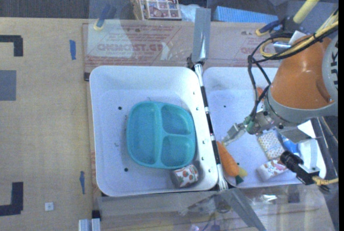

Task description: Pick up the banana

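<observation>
My gripper (230,136) hangs over the left half of the right bin (231,90), pointing down and to the left. It stands open with nothing between its fingers. Just below it an orange carrot (228,159) lies along the bin's left wall, with a small yellow-green tip (241,173) at its lower end. I cannot make out a banana for certain; the orange-banded arm (301,79) covers much of the right bin's right side.
The left bin (107,90) holds a teal divided plate (161,134) and a small red-patterned cup (185,175) at its front edge. In the right bin lie a patterned pad (270,144), a blue item (288,145) and a white box (270,170).
</observation>
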`<state>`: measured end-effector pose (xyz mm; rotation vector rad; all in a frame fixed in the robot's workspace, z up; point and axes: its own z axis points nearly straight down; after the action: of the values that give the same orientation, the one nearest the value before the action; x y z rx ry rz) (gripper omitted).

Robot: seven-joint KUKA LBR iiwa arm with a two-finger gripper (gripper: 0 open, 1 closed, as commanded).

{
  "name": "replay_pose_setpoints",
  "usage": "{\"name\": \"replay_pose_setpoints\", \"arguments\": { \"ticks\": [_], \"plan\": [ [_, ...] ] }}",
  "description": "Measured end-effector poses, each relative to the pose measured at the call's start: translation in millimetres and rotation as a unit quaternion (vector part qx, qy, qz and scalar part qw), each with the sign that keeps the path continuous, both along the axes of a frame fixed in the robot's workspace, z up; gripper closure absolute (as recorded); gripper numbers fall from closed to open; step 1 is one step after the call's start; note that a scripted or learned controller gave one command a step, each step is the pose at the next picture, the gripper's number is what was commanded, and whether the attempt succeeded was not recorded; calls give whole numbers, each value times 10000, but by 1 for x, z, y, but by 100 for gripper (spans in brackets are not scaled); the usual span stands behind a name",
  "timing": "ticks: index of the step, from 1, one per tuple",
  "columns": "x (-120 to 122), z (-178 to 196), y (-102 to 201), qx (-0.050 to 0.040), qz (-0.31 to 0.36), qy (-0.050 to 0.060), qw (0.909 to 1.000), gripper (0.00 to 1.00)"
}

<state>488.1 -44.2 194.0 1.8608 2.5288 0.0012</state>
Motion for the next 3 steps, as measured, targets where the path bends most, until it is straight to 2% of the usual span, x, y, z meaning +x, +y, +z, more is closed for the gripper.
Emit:
{"name": "replay_pose_setpoints", "arguments": {
  "ticks": [1,2,3],
  "plan": [
    [28,-88,-56,4,140,12,9999,0],
    [51,-106,-65,6,409,-15,9992,0],
    [82,-106,-87,-1,-252,-28,9997,0]
  ]
}}
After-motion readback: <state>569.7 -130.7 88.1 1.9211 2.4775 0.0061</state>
